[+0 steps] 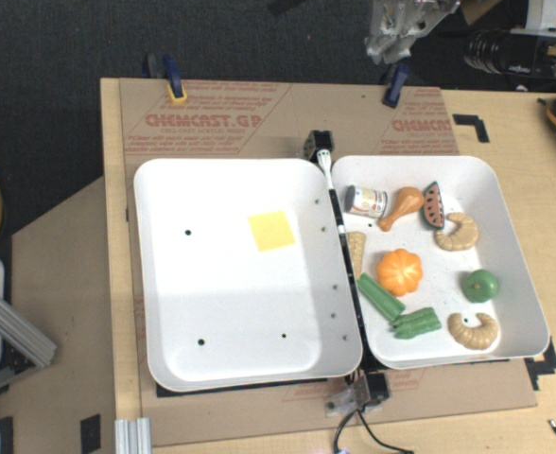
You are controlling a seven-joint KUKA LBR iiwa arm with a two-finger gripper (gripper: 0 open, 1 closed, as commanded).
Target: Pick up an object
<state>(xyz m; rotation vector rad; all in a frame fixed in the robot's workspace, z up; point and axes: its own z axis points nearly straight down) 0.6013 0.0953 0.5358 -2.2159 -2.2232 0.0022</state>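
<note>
Gripper [391,43] hangs high at the top edge of the camera view, above the far rim of the worktop [259,112] and over the dark carpeted floor [60,26] behind it; whether it is released or clenched cannot be told, and nothing shows in its grasp. A blue clamp [396,85] sits just below it on the board's far edge, and a second clamp with a yellow tip [173,78] lies well off to its left.

Below the gripper and nearest to it is the right bin [514,253], holding the toys: a small tin can [366,200] on its side, an orange drumstick [401,206] beside that, a watermelon slice [433,205], and a tan croissant [458,233]. Farther from the gripper lie an orange pumpkin [399,270], a green round fruit [480,285], two green vegetable pieces [398,310] touching each other, and a second croissant [474,329]. A pale cone-like piece [355,248] rests against the bin's left wall.

Down and to the left of the gripper, the left bin [165,348] carries a flat yellow square [271,231] near its middle. The worktop is a brown board printed with red lettering, with black corner marks around the bins. Cables [358,414] trail off its near edge.
</note>
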